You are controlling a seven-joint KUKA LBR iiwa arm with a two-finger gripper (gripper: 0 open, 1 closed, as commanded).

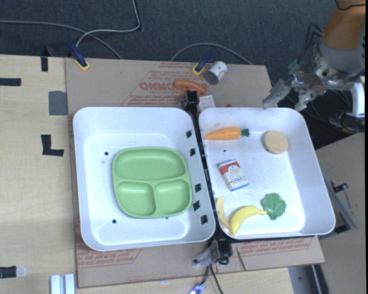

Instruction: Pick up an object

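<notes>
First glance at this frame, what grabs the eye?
The green divided plate sitting alone in the left bin. Next, the right bin's bright scatter: carrot at the top, banana and broccoli near the front. The gripper hovers open above that bin's top right corner, holding nothing.

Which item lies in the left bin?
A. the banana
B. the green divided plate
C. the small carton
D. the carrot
B: the green divided plate sits alone in the left bin, while the carrot, banana and small carton all lie in the right bin.
</notes>
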